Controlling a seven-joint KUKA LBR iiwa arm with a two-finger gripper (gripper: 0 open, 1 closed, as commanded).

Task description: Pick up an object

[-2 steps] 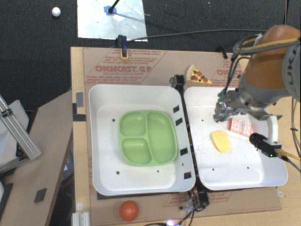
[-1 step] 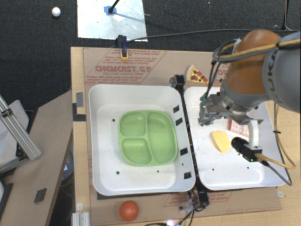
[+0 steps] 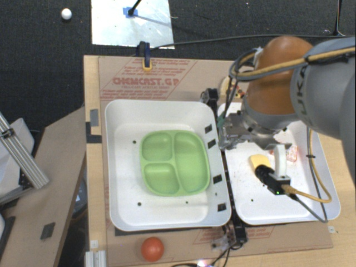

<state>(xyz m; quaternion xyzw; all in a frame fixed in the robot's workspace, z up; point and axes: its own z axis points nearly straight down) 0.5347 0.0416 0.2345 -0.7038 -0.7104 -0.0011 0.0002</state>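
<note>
A green divided plate (image 3: 173, 163) lies flat in the middle of the left bin (image 3: 125, 121). In the right bin (image 3: 311, 204) a small yellow object (image 3: 258, 161) rests near the centre, with a small red and white object (image 3: 291, 153) just to its right. My gripper (image 3: 236, 138) hangs low over the right bin's left side, close to the wall shared by the two bins and up and to the left of the yellow object. The grey wrist and orange band hide much of the gripper. I see nothing held in it.
An orange-red ball (image 3: 152, 248) sits on the cardboard in front of the left bin. Beyond the bench, a white ball (image 3: 67, 14) lies on the dark floor at the far left. A metal rail (image 3: 19, 154) stands left of the bench.
</note>
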